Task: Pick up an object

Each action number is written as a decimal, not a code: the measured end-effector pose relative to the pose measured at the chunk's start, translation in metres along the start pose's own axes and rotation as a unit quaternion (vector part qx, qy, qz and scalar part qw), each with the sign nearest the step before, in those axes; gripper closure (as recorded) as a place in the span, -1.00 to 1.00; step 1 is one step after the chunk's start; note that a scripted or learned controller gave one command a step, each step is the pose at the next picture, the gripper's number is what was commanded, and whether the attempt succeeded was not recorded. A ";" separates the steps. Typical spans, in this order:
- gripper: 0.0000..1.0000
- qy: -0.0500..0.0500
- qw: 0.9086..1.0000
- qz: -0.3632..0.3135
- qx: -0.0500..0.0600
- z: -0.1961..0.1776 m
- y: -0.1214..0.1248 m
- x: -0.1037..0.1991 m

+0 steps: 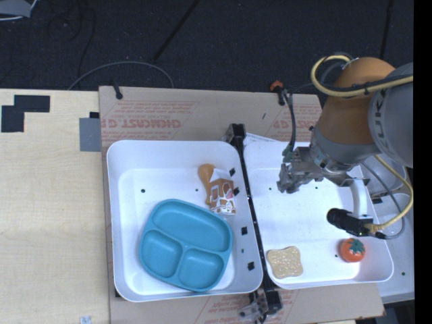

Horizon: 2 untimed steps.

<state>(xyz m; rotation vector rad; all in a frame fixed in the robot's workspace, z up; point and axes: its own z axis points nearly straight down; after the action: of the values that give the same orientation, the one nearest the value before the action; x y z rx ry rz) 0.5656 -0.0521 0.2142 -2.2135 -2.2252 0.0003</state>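
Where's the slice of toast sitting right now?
The slice of toast lies in the right bin, at its near left corner beside the divider between the bins, with the orange tomato-like toy to its right and the gripper above it.

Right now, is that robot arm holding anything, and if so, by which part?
Nothing seems held: the end effector hangs over a bare patch of the right bin, away from the toast and the tomato.
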 end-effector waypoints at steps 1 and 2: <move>1.00 0.000 1.000 0.001 0.000 0.008 0.021 0.051; 1.00 0.000 1.000 0.001 0.000 0.011 0.037 0.096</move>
<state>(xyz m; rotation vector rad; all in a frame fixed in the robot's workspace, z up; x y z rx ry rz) 0.6017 0.0443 0.2035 -2.2153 -2.2243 0.0014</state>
